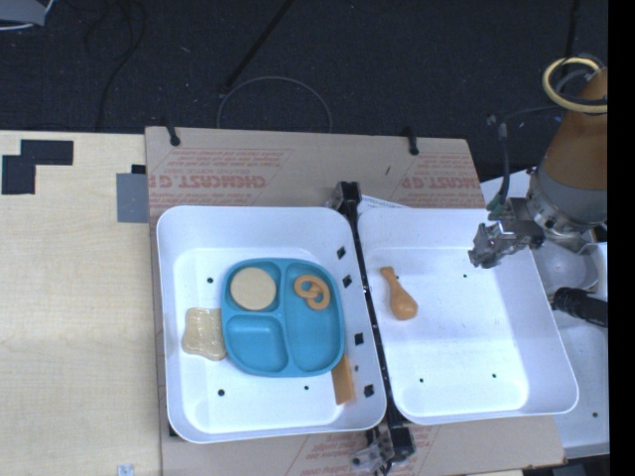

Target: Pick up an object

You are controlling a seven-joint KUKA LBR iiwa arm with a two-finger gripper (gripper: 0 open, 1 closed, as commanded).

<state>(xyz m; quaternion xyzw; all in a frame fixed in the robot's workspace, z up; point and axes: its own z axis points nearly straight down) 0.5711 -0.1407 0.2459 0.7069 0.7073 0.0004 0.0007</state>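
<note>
A single fixed camera looked down on the bench (69,296) from above, at a slant rather than straight overhead, so the far edge of the scene lay toward the top of the frame where dark floor (298,48) and loose cables showed. It stood far enough back to take in both white bins whole, the left bin (189,226) and the right bin (536,365), side by side near the middle and lower part of the frame. The arm (575,157) entered from the frame's right edge, partly cut off there.
</note>
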